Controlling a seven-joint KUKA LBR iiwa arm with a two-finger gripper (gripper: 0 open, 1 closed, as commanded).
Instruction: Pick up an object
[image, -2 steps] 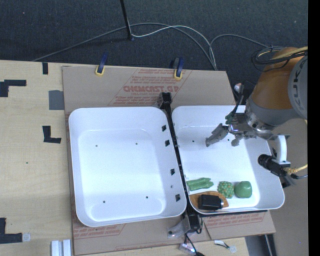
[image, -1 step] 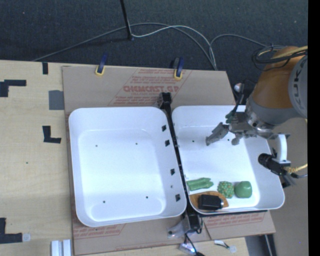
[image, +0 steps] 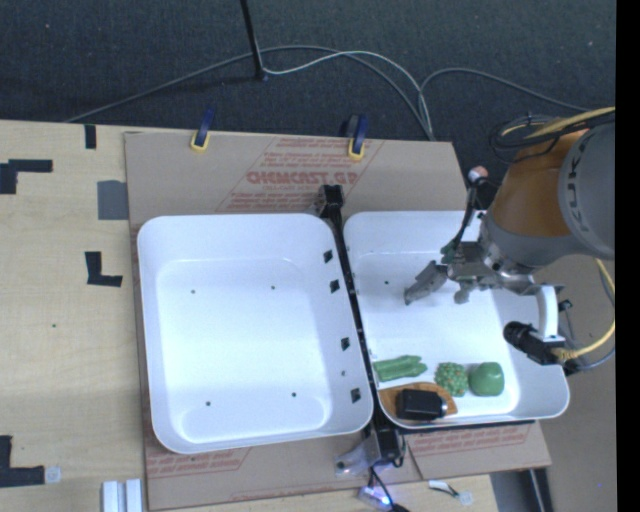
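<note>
while end effector (image: 446, 285) hangs spread, holding nothing; green pod (image: 399, 368) lies long axis left-right.

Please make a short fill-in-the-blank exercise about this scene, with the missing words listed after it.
1. All the small objects lie in the ____ bin.
2. The black object rests on something ____ in colour.
3. The pincer hangs over a ____ part of the bin floor, away from the objects.
4. The green block lies beside the ____.

Missing words: right; orange; bare; broccoli
</note>
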